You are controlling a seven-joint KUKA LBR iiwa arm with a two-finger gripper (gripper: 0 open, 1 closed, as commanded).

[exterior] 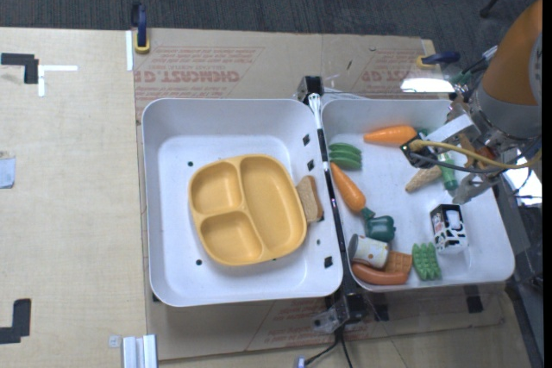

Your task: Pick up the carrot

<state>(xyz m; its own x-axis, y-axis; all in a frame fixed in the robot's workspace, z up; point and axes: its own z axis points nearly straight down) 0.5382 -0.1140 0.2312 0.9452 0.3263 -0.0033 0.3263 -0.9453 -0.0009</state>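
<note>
Carrot (pixel 348 189), a smooth, tapered orange toy with a dark green top, lies slantwise in the right bin (pixel 479 258) just beside its left wall. The gripper (pixel 466 172) hovers well apart at the bin's right side, and I cannot tell whether it is open or closed. A grasp across the thicker middle, clear of the wall and the glossy green pepper (pixel 345 155), looks safest.

Grey robot arm with orange band (pixel 520 56) reaches in from the right, wrist angled down and to the left. Its grey metal gripper (pixel 473 172) is low over the shallow white right bin (pixel 487 265), by the far half of its right edge.
</note>
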